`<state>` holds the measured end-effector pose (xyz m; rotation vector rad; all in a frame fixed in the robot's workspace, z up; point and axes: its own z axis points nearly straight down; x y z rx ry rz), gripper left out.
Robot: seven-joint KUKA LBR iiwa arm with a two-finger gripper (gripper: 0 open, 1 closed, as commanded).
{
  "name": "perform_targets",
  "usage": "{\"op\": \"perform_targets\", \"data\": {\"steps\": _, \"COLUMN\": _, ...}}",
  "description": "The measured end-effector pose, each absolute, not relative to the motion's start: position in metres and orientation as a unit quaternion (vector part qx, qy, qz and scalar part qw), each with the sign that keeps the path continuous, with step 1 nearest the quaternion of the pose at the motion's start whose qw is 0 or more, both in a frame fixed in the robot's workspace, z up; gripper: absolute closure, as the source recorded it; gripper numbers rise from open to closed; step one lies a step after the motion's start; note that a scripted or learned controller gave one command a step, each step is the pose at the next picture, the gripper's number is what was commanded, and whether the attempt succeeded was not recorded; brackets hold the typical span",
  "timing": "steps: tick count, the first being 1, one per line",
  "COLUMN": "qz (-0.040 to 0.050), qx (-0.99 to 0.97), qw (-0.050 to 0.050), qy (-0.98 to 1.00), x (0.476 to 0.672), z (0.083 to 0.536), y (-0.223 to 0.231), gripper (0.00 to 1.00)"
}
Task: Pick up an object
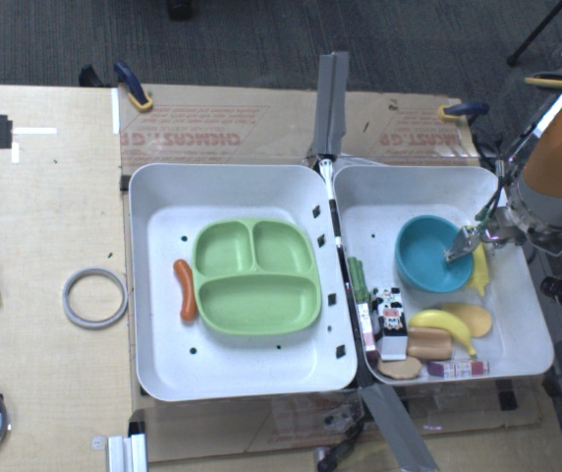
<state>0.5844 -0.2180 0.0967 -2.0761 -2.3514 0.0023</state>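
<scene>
Camera view from above the bench: 2 shallow white bins are seen side by side, the left bin (153, 293) and the right bin (527, 313), parted by a grey divider post (331, 101). The gripper (470, 244) is seen over the right bin, at the right rim of a blue bowl (432, 254), with the grey arm and its orange band (556, 155) reaching in from the right. Whether the fingers are spread or closed cannot be told from this angle, and nothing is seen held between them.

A yellow piece (479, 268) is partly hidden just below the gripper, beside the bowl. Nearer the front of the right bin, a banana (446, 324) is laid across a tan round item (473, 315), with a brown block (428, 344), a flat tan piece (400, 368) and a small black-and-white box (391, 315) close by (the box lies near the divider wall). A green stick (358, 281) is set along the bin's left wall.

In the left bin, a green 3-part plate (257, 275) is placed centrally, with an orange sausage-shaped toy (186, 289) just beside its left edge. A grey ring (95, 296) is seen on the bench, well apart from the bins.
</scene>
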Motion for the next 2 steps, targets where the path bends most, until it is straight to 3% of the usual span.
{"op": "perform_targets", "data": {"steps": 1, "qz": 0.0018, "qx": -0.67, "qw": 0.001, "qy": -0.742, "x": 0.6194, "z": 0.1973, "y": -0.166, "gripper": 1.0}}
{"op": "perform_targets", "data": {"steps": 2, "qz": 0.0042, "qx": -0.669, "qw": 0.003, "qy": -0.743, "x": 0.6194, "z": 0.2025, "y": -0.1663, "gripper": 1.0}}
